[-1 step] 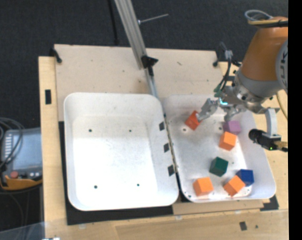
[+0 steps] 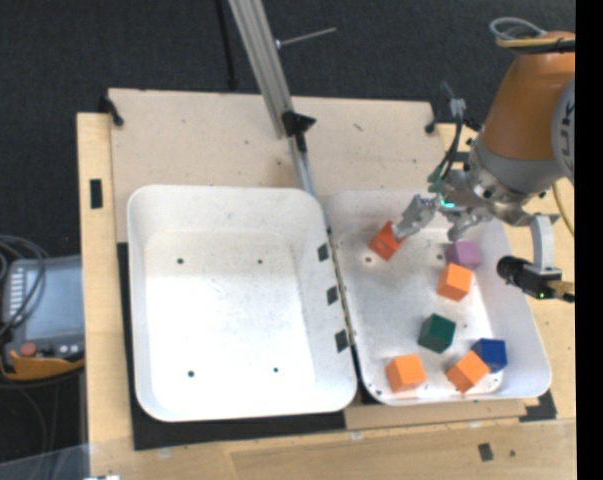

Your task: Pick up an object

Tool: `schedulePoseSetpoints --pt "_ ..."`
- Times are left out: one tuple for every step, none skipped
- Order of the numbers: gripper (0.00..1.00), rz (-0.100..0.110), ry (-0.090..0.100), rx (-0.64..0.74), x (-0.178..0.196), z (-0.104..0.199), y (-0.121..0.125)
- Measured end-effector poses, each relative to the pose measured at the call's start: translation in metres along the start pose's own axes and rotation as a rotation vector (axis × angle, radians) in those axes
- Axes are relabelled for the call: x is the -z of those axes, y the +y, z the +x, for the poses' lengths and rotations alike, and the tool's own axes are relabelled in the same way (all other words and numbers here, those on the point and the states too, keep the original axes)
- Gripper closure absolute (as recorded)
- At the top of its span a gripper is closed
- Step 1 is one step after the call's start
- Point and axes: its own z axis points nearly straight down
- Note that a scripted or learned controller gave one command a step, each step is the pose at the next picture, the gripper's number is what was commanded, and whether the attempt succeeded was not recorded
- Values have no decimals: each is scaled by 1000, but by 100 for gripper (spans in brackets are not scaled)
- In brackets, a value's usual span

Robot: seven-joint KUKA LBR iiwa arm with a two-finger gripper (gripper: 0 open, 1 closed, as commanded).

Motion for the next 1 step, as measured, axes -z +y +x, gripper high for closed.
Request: schedulePoseSetpoints --pt "0 6 -4 -6 -62 -1 3"
